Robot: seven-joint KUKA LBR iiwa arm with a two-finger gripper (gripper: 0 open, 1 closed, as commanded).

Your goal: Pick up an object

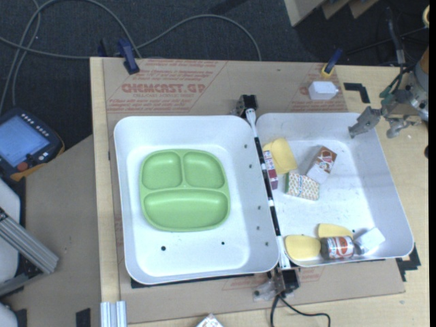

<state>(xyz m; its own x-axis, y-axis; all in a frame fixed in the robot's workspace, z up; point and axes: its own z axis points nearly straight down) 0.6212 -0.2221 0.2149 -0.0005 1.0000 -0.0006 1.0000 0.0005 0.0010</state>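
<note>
- Gripper (377, 119) hangs over the right bin's (388, 189) far corner, fingers look spread, holding nothing.
- Risk, I'd guess: clipping that rim, or grabbing air beside the carton (323, 163).

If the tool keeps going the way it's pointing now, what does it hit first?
The tool points left and slightly down over the right bin's far corner. On that line it would probably meet bare bin floor first, short of the small carton. Its height is unclear from this one slanted view.
</note>
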